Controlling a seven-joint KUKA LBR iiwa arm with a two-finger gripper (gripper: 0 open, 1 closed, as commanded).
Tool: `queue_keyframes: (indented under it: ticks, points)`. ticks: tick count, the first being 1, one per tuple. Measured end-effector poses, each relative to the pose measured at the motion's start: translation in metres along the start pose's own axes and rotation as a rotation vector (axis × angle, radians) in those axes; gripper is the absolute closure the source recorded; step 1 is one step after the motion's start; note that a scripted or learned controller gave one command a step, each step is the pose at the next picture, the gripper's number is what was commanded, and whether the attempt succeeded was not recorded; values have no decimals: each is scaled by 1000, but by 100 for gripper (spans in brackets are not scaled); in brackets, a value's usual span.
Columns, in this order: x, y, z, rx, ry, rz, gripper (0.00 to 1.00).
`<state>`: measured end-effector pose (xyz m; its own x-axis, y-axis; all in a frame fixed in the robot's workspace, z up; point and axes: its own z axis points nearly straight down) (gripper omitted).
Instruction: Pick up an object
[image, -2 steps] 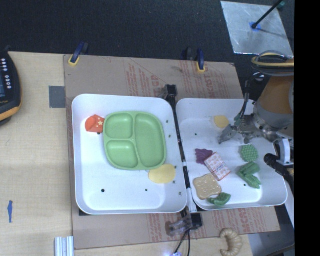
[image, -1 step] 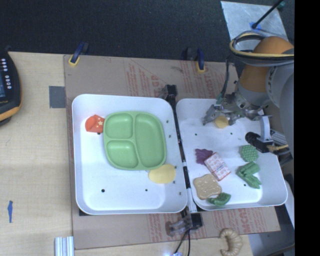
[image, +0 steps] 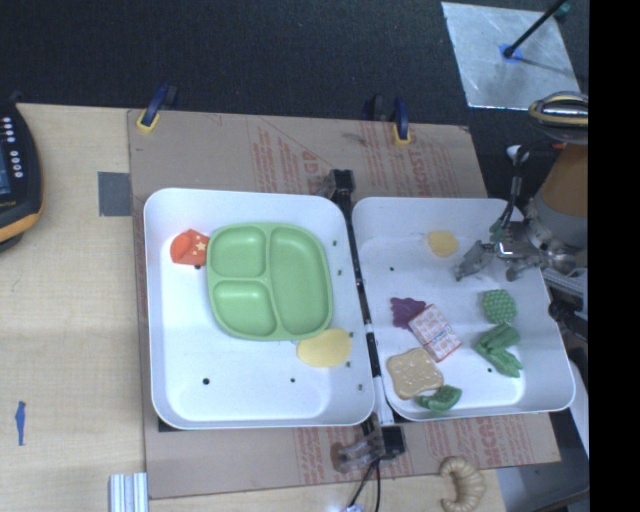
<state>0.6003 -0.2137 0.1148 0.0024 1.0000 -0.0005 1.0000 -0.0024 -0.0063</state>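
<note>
**Bench stock: two white bins, arm at right bin's far corner**

Gripper: hangs over the far right part of the right bin, near its back rim. Fingers spread apart, nothing between them.

Right bin, contents:
- Yellow disc, far part of the floor, just left of the gripper.
- Purple piece, mid-floor, touching the packet.
- Red-and-white packet, rectangular, long axis slanting from far left to near right.
- Slice of toast, near edge, lying flat, just below the packet.
- Small green piece, at the near rim, touching the toast's corner, long axis roughly left to right.
- Bumpy green ball, right side, nearest item to the gripper.
- Green leafy piece, just below the ball, long axis slanting toward the near right corner.

Left bin, contents:
- Green divided plate, three compartments, centre of the bin.
- Red piece, touching the plate's far left edge.
- Yellow lemon-shaped piece, at the plate's near right corner, long axis left to right.
</note>
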Motion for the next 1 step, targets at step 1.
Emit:
queue_keyframes:
  ticks: [1]
  points:
    - [34, 59, 23, -8, 0, -10, 0]
